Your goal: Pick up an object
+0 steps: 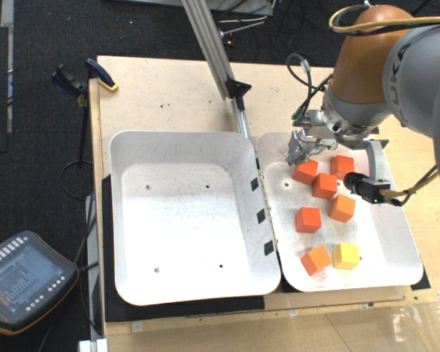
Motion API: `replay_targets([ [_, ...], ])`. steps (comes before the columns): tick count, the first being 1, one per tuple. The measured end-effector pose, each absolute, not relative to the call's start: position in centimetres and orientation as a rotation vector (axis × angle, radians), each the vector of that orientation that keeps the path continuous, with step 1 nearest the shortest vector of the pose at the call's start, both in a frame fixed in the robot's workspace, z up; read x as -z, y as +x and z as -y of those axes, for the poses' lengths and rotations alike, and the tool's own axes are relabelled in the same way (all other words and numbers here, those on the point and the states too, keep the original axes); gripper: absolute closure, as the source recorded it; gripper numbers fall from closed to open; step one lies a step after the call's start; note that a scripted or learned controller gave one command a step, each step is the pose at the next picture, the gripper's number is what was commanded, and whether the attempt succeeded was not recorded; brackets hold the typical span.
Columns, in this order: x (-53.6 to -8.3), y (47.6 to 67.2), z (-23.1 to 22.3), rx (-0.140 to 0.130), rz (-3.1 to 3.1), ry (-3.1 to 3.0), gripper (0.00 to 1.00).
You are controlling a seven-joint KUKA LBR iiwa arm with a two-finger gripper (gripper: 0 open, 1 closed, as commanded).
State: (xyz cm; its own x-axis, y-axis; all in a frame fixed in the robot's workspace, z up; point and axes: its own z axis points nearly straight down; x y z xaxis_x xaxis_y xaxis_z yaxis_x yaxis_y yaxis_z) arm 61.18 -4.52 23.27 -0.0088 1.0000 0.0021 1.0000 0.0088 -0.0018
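The right bin (pixel 396 266) holds several orange cubes and one yellow cube (pixel 346 256). My gripper (pixel 301 151) hangs low over the bin's far left corner, just above and behind the nearest orange cube (pixel 305 172). Two more orange cubes (pixel 325 185) (pixel 342 165) crowd right beside that one. Other orange cubes lie further forward (pixel 342 208) (pixel 308 219) (pixel 316 259). Nothing hangs visibly from the gripper.
The left bin (pixel 132 152) lies beside the right one, and their rims meet in the middle (pixel 268 218). A slanted metal pole (pixel 213 42) crosses behind the bins. A black cable connector (pixel 367 188) dangles over the right bin near the cubes.
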Motion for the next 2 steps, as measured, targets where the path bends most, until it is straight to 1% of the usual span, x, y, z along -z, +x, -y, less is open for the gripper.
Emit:
replay_targets([
  [1, -24.3, 61.7, -0.9, 0.004, 2.232, -2.212, 1.00],
  [2, -23.9, 61.9, -7.4, 0.003, 2.231, -2.210, 1.00],
])
